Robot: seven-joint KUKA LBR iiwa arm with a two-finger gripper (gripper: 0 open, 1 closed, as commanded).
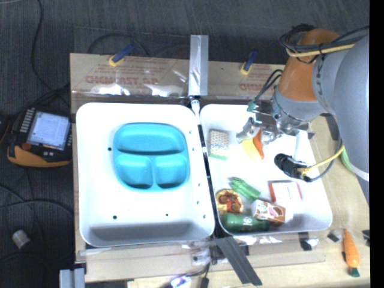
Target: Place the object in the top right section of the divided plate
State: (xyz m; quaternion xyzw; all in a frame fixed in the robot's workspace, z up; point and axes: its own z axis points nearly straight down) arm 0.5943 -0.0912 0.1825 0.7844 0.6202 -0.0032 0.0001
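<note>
Your gripper (258, 135) hangs over the upper part of the right bin (321, 212), and its fingers pinch an orange piece (258, 146) that hangs down between them. That piece is the task's thing, by my reading. A yellow piece (248, 149) sits right against it, and you cannot tell from here whether it is caught too or just lies beneath.

The plate (116, 146) rests in the left bin (85, 179), well apart from the gripper, with the wall between the bins in the way.

Watch for these:
- The hold looks shallow, with most of the orange piece below the fingertips. A quick swing could shake it loose short of the plate.
- If the yellow piece rides along, you may drop two things, or it may lever the orange one out.
- Carry too low and the piece can clip the wall between the bins.
- The plate shows one wide section and two small ones. Settle which one counts as top right before you release, or it lands in the wrong one.
- Release from too high and the piece may bounce over a ridge.
</note>
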